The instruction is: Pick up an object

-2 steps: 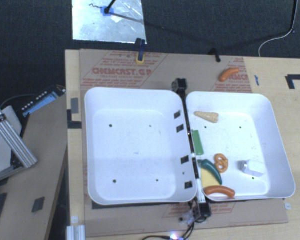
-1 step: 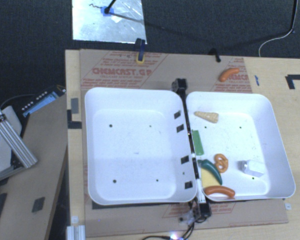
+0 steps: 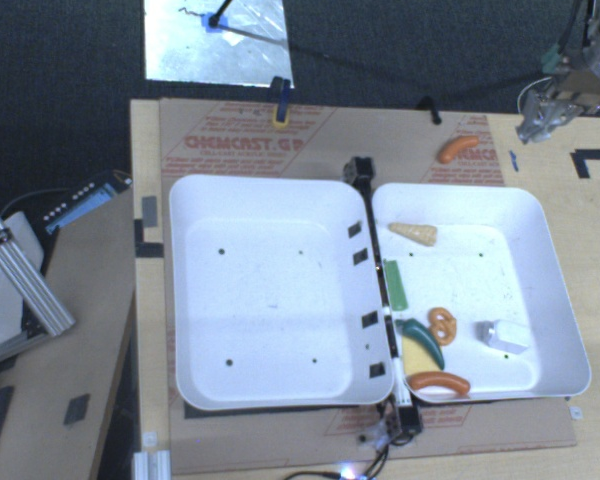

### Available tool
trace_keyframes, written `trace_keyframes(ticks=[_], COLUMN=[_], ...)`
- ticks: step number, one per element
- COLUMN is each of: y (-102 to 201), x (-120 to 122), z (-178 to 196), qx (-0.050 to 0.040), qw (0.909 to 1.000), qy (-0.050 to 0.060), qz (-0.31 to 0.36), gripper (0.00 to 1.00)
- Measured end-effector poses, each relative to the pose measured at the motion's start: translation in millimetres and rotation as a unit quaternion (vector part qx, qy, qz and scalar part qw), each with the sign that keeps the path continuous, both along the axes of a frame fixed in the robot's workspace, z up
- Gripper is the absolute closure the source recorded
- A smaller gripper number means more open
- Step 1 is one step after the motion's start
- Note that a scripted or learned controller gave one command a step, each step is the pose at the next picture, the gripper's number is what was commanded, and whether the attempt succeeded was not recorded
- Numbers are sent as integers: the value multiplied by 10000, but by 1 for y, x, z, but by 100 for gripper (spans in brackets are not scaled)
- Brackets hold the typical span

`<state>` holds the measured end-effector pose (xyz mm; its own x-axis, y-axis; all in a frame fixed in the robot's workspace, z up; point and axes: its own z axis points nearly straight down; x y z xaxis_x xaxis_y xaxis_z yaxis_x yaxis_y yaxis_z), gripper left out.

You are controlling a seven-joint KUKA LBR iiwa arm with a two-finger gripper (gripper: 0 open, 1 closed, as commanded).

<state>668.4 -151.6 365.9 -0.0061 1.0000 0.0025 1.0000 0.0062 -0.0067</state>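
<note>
The table (image 3: 310, 133) is a tan board printed with red lettering. Two shallow white bins lie side by side on it, the left bin (image 3: 270, 293) and the right bin (image 3: 555, 288). An orange sausage-shaped toy (image 3: 459, 149) lies near the far right corner.

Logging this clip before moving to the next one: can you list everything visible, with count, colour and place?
Shallow plastic bins: 2, white, side by side on the bench; left, right.
Toy sausages: 2, orange; one on the bench behind the right bin, one at the right bin's front edge.
Cone-shaped piece: 1, tan, right bin, back.
Flat strip: 1, green, right bin, along the divider.
Pretzel: 1, orange-brown, right bin.
Curved piece: 1, dark green and yellow, right bin, front left.
Small block: 1, pale grey-white, right bin.
Gripper: 1, grey, above the bench's far right corner.
</note>
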Motion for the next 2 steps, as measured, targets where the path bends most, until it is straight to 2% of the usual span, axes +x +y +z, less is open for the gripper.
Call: trace_keyframes(ticks=[1,2], y=[0,-58], x=[0,0], z=[172,136], qx=[-37,-24], qw=[9999,10000], qy=[-134,-42], qz=[0,-40], gripper=[100,100])
